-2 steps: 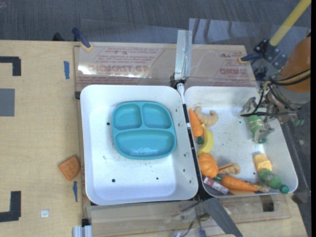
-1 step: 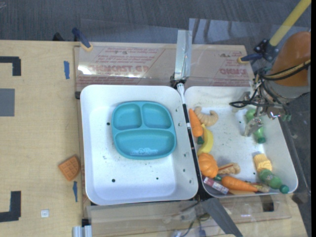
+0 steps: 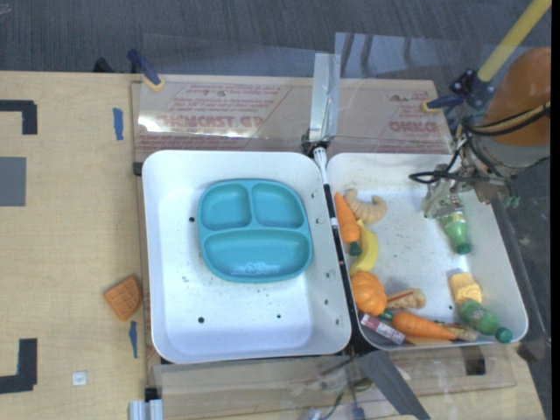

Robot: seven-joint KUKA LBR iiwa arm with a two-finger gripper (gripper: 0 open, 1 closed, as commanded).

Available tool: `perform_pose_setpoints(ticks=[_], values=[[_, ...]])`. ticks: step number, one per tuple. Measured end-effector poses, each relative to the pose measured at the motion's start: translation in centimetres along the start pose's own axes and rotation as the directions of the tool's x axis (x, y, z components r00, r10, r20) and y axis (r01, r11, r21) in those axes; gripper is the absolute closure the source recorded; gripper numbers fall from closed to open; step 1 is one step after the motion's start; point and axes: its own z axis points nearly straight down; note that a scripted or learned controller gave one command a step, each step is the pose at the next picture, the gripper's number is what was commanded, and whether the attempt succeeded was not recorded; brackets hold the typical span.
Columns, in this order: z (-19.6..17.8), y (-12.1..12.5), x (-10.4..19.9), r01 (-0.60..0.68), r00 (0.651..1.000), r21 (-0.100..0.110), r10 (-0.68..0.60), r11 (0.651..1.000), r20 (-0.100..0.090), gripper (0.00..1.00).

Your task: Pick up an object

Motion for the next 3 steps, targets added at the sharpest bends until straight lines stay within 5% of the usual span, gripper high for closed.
perform_pose_setpoints(ticks=[1,2,3], values=[[0.1,0.0,0.0,0.0,1.0,-0.001,0.0,1.0,-0.002,0.0],[1.5,0.3,1.0,0.012,1.0,-0.007,-0.012,1.0,-0.021,0.0],[0.0,0.3,0.5,0.012,1.0,-0.002,-0.012,1.0,-0.006,1.0]])
